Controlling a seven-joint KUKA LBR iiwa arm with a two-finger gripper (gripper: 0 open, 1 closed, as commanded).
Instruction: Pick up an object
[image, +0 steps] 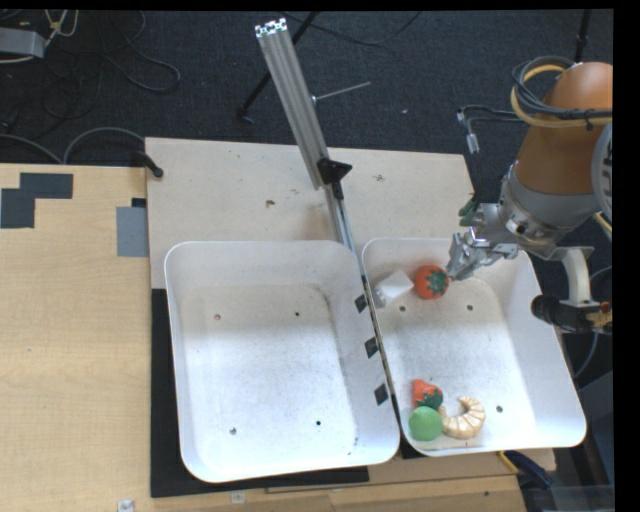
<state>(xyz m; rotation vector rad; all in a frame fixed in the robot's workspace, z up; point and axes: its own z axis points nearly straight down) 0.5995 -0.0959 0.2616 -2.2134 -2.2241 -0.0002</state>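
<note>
A red tomato-like object (431, 282) with a green top lies near the back of the right bin (535, 345). Beside it on the left is a small white block (393, 287). My gripper (461, 262) hangs at the tomato's upper right, very close to it or touching it. At the right bin's front lie a red strawberry-like piece (426, 392), a green ball (424, 424) and a cream ring-shaped piece (465, 417), all bunched together.
The left bin (200, 400) lies alongside, split from the right one by a divider with black clips (368, 345). A slanted metal rail (300, 110) rises behind the bins. Cables hang at the arm's right side.
</note>
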